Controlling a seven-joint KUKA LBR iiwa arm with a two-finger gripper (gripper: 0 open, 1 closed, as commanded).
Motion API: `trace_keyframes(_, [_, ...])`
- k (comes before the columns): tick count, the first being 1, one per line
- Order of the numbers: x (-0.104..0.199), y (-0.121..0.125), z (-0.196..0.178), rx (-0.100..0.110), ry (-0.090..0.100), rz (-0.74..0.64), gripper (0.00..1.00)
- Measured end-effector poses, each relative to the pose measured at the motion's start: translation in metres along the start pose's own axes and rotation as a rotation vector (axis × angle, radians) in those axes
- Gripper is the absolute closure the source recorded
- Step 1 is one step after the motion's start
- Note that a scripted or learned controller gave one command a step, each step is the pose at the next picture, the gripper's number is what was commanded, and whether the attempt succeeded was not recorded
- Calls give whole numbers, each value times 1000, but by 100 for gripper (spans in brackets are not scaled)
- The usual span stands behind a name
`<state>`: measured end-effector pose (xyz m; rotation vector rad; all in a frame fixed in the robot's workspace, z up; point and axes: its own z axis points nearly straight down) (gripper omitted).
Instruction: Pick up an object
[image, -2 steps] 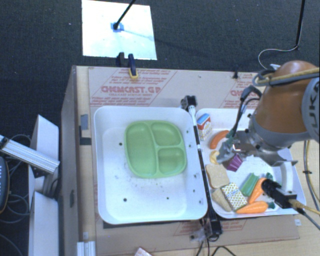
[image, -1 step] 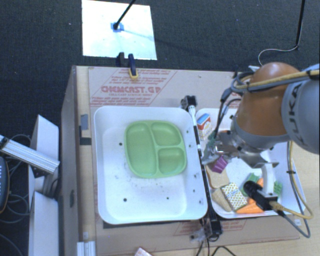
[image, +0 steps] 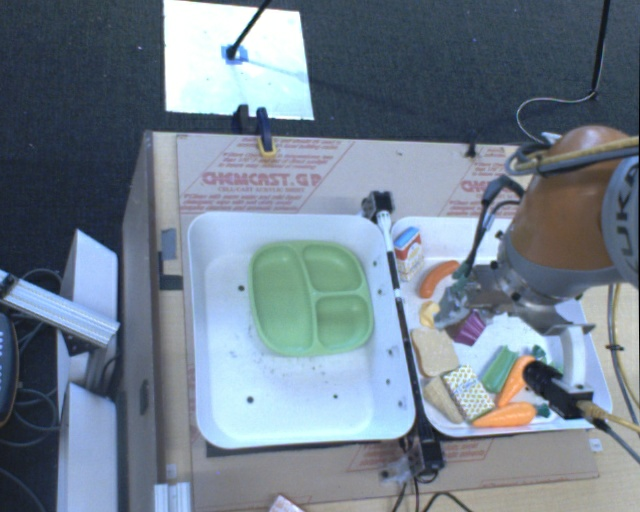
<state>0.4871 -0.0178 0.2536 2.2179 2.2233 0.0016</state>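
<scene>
Purple toy piece (image: 470, 327) is being hovered over by the gripper (image: 458, 303), and it is being taken, as a judgement, as the likely pick target; it is lying in the right bin (image: 470, 228), just right of the divider rim where the two bins meet, touching or nearly touching the gripper tip. Whether anything is being held is not being shown: gripper state cannot be told from this slant, since the tip is being seen as a dark teal-grey blur. The arm (image: 570, 215) is being reached in from the right, probably angled low so the crowded toys can be approached from above. The purple piece is being seen as small, blocky, glossy, partly hidden under the tip. Relative to it: bread slice (image: 435, 351) just below-left, orange sausage-like piece (image: 438, 277) above-left, milk carton (image: 407, 249) further above-left, patterned cracker (image: 468, 391) below, carrot (image: 510, 398) and green piece (image: 497, 368) below-right. Green divided plate (image: 308, 298) is being left well apart to the left, in the left bin (image: 225, 400).
</scene>
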Motion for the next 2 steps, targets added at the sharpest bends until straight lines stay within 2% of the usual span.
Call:
trace_keyframes(1, [36, 0, 17, 2, 1, -1, 100])
trace_keyframes(2, [-37, 0, 1, -1, -1, 1, 100])
